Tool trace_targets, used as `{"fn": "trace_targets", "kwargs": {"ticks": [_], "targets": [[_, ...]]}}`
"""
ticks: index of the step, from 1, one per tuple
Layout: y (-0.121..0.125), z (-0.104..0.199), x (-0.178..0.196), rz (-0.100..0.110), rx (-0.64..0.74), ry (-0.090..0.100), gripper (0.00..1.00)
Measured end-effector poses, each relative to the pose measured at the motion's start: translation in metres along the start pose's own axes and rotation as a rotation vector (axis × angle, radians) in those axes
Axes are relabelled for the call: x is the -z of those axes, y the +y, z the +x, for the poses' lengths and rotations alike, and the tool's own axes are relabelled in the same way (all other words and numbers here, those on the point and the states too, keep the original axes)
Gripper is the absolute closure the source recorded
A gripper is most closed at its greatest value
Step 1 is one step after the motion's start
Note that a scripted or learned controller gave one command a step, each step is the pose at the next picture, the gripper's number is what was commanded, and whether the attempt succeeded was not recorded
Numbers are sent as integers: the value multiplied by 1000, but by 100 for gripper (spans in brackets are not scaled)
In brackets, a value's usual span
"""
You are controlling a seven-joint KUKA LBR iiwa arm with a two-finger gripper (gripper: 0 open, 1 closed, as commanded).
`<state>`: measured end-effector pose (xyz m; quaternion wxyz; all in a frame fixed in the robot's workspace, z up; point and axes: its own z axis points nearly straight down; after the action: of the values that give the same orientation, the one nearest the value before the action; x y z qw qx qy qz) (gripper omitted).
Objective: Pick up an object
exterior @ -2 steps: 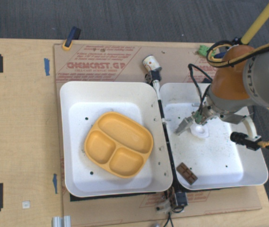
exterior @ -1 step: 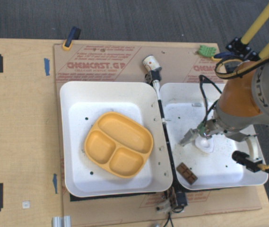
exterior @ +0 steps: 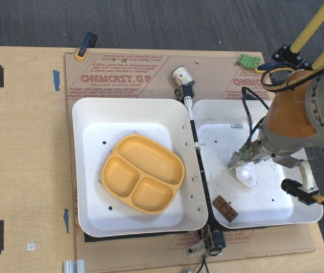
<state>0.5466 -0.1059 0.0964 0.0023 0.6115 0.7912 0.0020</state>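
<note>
gripper: mine [exterior: 242, 157], low in right bin [exterior: 275, 209]; grip state can't tell
target: white lump [exterior: 246, 176], just at my 5 o'clock, touching or nearly
progress: at the pick, nothing lifted yet
look: small, pale, rounded, blends into bin floor
others: brown bar [exterior: 225, 207] at 7 o'clock; yellow tray [exterior: 143, 173] at 9, left bin

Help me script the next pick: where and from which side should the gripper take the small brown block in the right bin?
Grip the brown block across its short sides, coming straight down from above. It lies flat and slantwise near the right bin's front-left corner, so turn the fingers to match its tilt; the bin wall beside it likely blocks a sideways approach.
</note>
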Motion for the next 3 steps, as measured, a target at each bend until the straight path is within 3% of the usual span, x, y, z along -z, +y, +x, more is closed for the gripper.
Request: {"fn": "trace_targets", "kwargs": {"ticks": [1, 2, 3], "targets": [[0, 0, 0, 1, 0, 0, 0], [-12, 3, -10, 3, 177, 1, 0], [26, -31, -11, 0, 573, -2, 0]]}}
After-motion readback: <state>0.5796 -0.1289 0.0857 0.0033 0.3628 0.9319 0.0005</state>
